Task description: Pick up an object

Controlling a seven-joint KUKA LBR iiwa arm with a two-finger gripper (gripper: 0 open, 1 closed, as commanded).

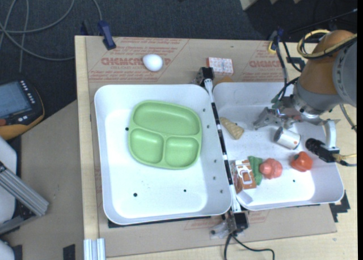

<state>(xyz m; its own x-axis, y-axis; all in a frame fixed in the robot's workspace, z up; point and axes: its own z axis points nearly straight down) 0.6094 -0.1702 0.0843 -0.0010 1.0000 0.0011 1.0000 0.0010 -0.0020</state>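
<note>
Your pincer [271,118] sits low in the right bin [249,97], near its back wall, and you cannot tell from this angle whether it is spread or closed; nothing shows held in it. Just beside it, toward the front, lies a small silver cylinder [287,137]. To its left, near the divider, is a tan wedge [231,128]. Further forward are a red-and-green strawberry toy [267,167], an orange-and-white packet [244,175] and a red piece [302,161]. Well to its left, the other bin [113,140] carries a green divided plate [165,134].
</note>
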